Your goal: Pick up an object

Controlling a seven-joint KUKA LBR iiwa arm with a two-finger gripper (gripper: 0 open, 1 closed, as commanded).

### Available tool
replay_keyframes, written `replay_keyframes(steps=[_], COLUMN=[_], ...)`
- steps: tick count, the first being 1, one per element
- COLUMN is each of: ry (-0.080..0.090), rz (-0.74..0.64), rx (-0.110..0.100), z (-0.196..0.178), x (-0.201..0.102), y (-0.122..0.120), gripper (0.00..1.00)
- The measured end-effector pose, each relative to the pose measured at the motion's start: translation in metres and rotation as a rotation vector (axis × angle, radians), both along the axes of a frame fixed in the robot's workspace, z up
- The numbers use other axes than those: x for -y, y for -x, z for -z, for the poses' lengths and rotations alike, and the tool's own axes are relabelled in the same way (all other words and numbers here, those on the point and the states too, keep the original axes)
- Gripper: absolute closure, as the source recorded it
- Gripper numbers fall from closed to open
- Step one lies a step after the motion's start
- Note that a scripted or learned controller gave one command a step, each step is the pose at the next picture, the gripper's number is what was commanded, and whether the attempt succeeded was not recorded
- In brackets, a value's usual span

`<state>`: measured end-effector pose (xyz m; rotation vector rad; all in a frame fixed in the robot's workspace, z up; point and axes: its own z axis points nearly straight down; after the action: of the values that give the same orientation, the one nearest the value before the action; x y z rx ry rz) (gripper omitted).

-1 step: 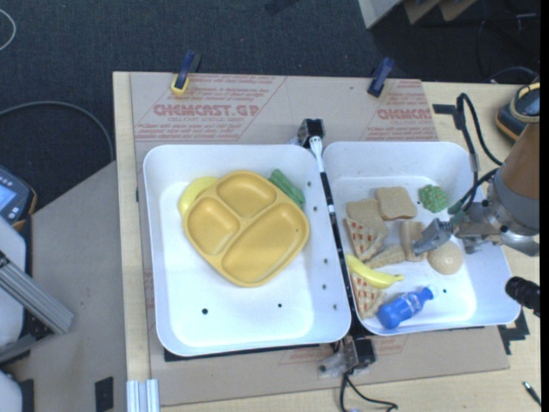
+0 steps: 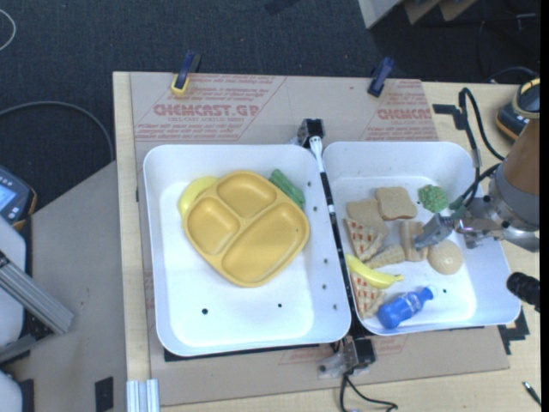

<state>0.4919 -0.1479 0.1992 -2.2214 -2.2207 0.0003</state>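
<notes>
In the left bin (image 2: 163, 230) a yellow tray (image 2: 247, 227) is seen. In the right bin (image 2: 403, 154) the gripper (image 2: 431, 233) is lowered among the food, beside a bread roll (image 2: 445, 258). Its grip state cannot be determined. The approach step is judged underway; 1 item must be enclosed next.

Landmark: the bench board (image 2: 257, 110) I worked over.
Clamps: a yellow clamp (image 2: 183, 75) and a blue clamp (image 2: 381, 76) gripped its far edge.
Cable: a grey cable (image 2: 51, 114) lay left of it.

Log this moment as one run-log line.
stage: reaching | gripper: low in right bin, among food | nearest: bread slice, egg | grasp: unclear | left bin: yellow tray
</notes>
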Motion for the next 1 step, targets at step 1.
replay_keyframes(steps=[1], ry=[-0.003], rz=[0.0], rx=[-0.006], z=[0.0439], x=[0.0011], y=[0.0055], gripper=[0.0])
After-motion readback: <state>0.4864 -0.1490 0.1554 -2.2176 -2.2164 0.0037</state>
